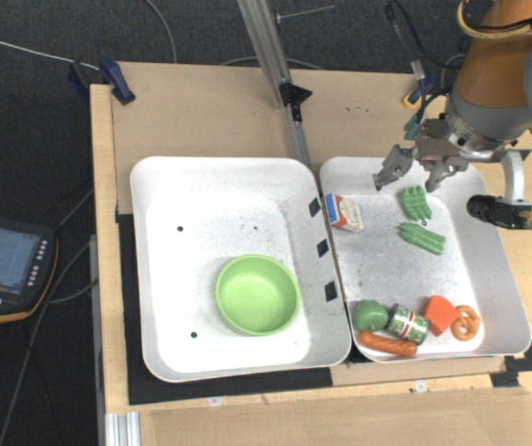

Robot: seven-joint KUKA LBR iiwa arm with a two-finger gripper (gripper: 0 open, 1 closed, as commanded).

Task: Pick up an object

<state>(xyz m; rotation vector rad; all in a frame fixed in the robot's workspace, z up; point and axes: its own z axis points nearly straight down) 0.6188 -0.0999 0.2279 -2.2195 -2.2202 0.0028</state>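
My gripper [412, 177] hangs over the far part of the right bin [488, 277], fingers spread open with nothing between them. Just below and right of it lies a green ridged toy [416, 203], and a green pea pod [422, 238] lies a little nearer. A small red and white carton [344, 213] rests at the bin's far left. Along the near edge sit a green pepper [369, 315], a small can [406, 324], a sausage [386, 345], an orange-red piece [439, 313] and a pretzel [466, 322].
The left bin [168, 249] holds a light green bowl [257, 294]. A metal pole [267, 40] rises from the bench behind the bins. Black clips [322, 247] line the divide between the bins. A teach pendant [6, 268] lies off the bench at left.
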